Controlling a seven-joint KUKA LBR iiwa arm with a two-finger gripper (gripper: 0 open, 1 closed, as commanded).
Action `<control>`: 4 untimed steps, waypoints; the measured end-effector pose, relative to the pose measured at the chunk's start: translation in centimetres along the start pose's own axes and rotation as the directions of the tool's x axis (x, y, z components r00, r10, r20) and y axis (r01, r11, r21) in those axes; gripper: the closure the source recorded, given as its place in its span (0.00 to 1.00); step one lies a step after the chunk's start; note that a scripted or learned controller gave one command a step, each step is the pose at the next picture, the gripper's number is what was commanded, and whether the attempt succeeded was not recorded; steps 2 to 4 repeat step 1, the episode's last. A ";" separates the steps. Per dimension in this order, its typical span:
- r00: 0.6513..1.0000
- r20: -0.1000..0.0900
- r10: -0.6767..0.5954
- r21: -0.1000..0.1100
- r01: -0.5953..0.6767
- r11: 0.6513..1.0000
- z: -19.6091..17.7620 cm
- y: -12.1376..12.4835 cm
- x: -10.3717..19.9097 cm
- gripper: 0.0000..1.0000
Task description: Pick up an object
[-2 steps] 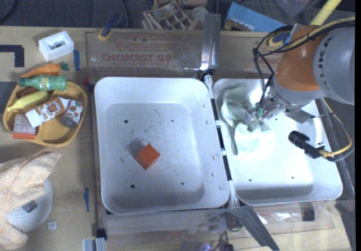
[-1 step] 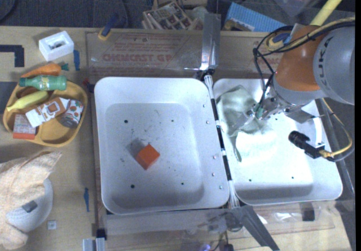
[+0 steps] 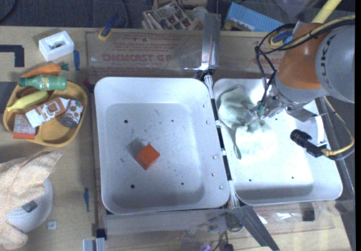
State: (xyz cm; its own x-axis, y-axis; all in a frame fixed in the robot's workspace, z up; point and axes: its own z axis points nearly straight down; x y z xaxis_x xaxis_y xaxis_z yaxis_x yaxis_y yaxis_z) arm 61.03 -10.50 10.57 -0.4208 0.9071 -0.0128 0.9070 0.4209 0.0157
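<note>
Gripper (image 3: 260, 113) low in right bin (image 3: 293, 188), on pale cloth (image 3: 237, 110), jaw state unclear, orange block (image 3: 148, 156) in left bin (image 3: 113, 103)

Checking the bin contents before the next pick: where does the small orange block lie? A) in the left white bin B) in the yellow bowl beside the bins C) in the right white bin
A: the small orange block rests on the floor of the left white bin.

Glossy white plastic bins (image 3: 113, 103); matt orange block (image 3: 148, 157)
</note>
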 end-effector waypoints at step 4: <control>0.984 -0.008 0.178 0.019 -0.178 0.984 -7.6 5.1 4.3 1.00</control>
